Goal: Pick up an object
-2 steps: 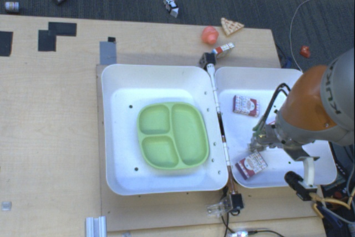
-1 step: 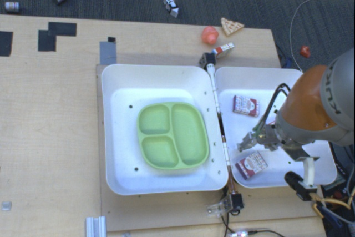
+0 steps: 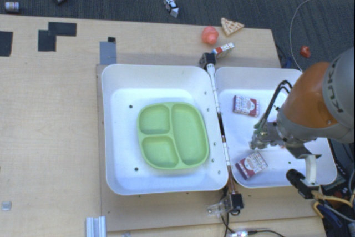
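Two small red-and-white packets lie in the right bin (image 3: 310, 175): one (image 3: 246, 105) toward its back left, the other (image 3: 251, 165) near its front left corner. My gripper (image 3: 258, 142) hangs low over the right bin, just above and behind the front packet. The arm's grey body and orange band (image 3: 310, 100) reach in from the right and hide the bin's middle. In the left bin (image 3: 119, 119) sits a green divided plate (image 3: 172, 135) with three compartments.
On the bench behind the bins lie a red ball (image 3: 209, 35), a pizza-slice toy (image 3: 232, 25) and a small red-capped tube (image 3: 223, 50). Black clips sit at the seam between the bins. Cables trail at the lower right. Small items are scattered on the dark carpet beyond.
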Robot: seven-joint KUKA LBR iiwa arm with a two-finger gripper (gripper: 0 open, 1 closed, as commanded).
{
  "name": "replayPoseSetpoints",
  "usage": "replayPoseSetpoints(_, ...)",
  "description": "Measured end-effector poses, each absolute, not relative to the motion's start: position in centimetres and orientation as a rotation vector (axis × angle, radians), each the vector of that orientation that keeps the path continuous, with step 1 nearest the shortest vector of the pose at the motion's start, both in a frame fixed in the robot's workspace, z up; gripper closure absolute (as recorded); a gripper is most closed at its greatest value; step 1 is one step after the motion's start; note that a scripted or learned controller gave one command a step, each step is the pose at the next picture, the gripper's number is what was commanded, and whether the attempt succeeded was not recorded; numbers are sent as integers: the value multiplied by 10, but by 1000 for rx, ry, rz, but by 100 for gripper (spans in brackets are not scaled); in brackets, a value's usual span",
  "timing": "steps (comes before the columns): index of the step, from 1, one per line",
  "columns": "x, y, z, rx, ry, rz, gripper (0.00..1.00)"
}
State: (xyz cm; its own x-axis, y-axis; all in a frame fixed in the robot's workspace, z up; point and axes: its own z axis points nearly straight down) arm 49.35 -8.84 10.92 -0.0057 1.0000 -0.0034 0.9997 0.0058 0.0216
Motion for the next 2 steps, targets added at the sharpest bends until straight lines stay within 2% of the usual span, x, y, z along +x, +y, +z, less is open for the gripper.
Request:
replayPoseSetpoints(1,545,-87,220,2213,2224,6,100)
replayPoseSetpoints(2,593,-132,224,2215,2223,3,100)
